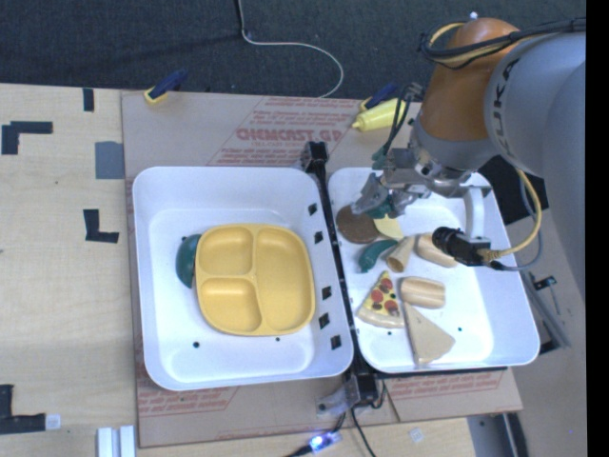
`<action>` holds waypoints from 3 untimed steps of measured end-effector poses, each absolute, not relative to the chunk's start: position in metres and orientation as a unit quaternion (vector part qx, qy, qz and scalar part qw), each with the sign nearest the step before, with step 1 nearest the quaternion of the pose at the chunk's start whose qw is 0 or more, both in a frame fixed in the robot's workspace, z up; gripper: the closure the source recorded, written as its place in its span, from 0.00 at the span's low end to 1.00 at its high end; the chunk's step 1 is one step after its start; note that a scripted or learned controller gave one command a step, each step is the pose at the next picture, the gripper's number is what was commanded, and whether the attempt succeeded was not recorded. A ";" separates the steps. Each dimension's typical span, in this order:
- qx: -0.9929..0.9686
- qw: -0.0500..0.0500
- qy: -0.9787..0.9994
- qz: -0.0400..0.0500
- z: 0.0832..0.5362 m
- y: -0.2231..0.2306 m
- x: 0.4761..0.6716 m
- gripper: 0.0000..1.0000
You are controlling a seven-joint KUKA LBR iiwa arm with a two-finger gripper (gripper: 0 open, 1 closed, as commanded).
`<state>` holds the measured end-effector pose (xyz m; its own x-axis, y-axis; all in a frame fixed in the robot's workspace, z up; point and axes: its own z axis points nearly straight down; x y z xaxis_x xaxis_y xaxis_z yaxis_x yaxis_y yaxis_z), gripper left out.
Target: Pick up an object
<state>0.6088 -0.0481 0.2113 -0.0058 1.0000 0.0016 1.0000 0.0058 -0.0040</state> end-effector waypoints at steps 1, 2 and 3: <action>-0.705 0.000 -0.710 -0.001 0.231 0.000 0.610 1.00; -0.707 0.001 -0.708 0.002 0.214 -0.008 0.604 1.00; -0.706 0.000 -0.708 0.000 0.226 -0.015 0.603 1.00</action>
